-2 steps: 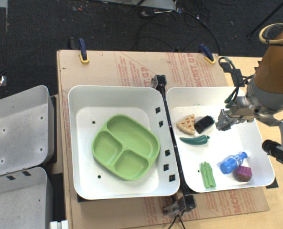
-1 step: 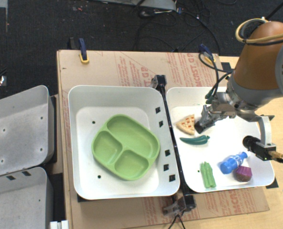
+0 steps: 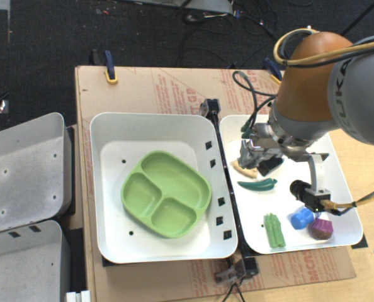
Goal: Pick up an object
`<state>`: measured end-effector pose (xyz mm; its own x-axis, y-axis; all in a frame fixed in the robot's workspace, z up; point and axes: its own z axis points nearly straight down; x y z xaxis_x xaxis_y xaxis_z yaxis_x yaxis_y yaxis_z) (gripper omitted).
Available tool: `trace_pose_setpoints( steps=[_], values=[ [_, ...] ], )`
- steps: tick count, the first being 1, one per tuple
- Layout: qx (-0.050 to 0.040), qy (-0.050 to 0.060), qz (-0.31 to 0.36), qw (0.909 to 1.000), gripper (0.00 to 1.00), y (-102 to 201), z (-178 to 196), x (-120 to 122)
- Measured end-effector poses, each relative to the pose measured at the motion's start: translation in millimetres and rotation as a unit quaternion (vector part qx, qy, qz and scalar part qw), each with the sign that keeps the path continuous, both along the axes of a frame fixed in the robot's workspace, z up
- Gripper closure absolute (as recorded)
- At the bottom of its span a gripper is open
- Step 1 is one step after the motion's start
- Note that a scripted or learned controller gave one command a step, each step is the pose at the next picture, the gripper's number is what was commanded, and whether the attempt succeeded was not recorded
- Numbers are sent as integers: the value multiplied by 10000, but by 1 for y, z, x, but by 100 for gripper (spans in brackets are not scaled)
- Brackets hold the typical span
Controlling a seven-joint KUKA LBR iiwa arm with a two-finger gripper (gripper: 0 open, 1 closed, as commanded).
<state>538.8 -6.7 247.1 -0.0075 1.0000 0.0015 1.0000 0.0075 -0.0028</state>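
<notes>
Hovering low in the right white plastic bin [image 3: 338,168], the pincer [image 3: 257,159] sits right over a pale tan curved piece [image 3: 242,167], probably lined up to grab it; whether it is wide or narrow cannot be told. Just below lies a dark green pepper-like toy [image 3: 258,184]. Farther below-right, a blue block [image 3: 301,218] and purple lump [image 3: 321,228] crowd nobody. Left sits a light-green divided plastic plate [image 3: 166,194].

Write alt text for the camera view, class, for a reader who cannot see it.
A grey and orange arm lowers its gripper into the right bin, above a green pepper. That bin also holds a green stalk, a blue piece and a purple piece; the left bin holds a green divided plate.
</notes>
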Motion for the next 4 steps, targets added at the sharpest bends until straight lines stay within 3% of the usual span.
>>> trace_pose_setpoints(
  steps=[1,2,3,4],
  values=[
    [-3,-18,1,10000,100,45,-9,19],
    [-1,-20,4,10000,100,97,-4,19],
    [-10,1,-21,10000,100,105,-22,15],
    [-10,-5,-25,10000,0,105,-21,16]
  ],
)
